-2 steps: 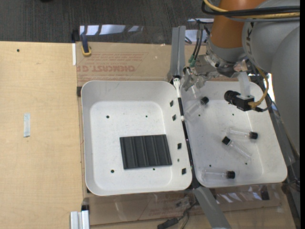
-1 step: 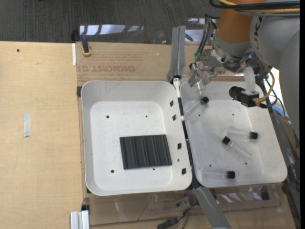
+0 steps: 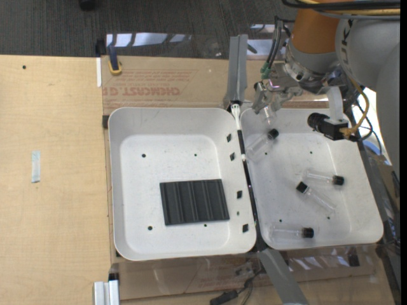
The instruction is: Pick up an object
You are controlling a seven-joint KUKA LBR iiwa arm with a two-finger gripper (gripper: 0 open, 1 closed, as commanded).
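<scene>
Two shallow white bins are seen side by side on the bench, the left bin and the right bin meeting along a central edge. A black ribbed panel lies flat on the floor of the left bin, towards its near side. Several clear tubes with black caps are scattered in the right bin: one tube near the far left corner, one towards the right, one just beside it near the middle, and one close to the near wall. The gripper is seen above the far left corner of the right bin, hung from the grey arm with its orange band. Whether its fingers are spread or closed cannot be told from the view, and nothing can be made out between them. The nearest tube lies just below it, apart from it
</scene>
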